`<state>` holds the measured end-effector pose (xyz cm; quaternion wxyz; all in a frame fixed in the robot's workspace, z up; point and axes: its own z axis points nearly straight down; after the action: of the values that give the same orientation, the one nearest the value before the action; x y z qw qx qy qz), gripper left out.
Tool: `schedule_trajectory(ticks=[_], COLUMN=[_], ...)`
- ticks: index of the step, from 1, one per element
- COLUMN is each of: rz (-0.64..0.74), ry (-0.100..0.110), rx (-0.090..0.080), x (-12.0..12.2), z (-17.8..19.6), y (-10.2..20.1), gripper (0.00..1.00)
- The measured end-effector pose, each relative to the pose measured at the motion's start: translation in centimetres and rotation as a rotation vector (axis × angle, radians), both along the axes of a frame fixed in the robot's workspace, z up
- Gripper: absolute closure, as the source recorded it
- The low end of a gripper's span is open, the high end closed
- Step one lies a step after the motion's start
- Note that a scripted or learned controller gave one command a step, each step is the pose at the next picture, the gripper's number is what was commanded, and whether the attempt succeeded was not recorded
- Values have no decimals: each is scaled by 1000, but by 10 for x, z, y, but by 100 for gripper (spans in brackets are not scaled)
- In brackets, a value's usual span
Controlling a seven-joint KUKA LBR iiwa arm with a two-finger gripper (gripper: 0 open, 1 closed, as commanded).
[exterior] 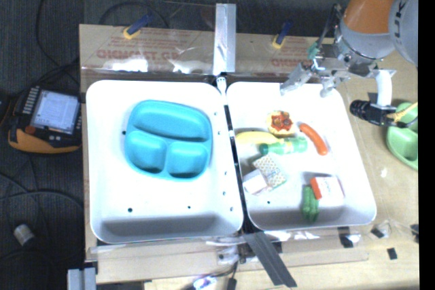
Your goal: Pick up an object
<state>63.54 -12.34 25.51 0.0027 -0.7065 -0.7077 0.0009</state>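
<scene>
Above the right bin, gripper spread and empty

Seen from the camera view, the gripper [314, 78] hangs spread, grasping nothing, over the right bin's [360, 166] far rim. Toys cluster below: orange sausage [313, 138], banana [253, 138], green bottle [284, 146]. Crowding risks a pinch on two at once. Small pieces blur; the arm is cropped.

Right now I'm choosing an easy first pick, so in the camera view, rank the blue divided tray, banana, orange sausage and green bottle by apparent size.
1. blue divided tray, by far the largest.
2. banana and green bottle: look alike in length, and the banana is partly covered, so unranked.
3. orange sausage, smallest.
</scene>
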Motion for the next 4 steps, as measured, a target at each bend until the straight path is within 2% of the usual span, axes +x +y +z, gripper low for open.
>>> schedule_trajectory(ticks=[1, 2, 3, 4], rz=[49, 48, 140, 139], ry=[1, 6, -3, -1], rx=[-4, 3, -3, -3], x=[-9, -10, 12, 12], z=[-156, -150, -63, -64], y=[-29, -29, -83, -83], gripper=[0, 100, 100, 0])
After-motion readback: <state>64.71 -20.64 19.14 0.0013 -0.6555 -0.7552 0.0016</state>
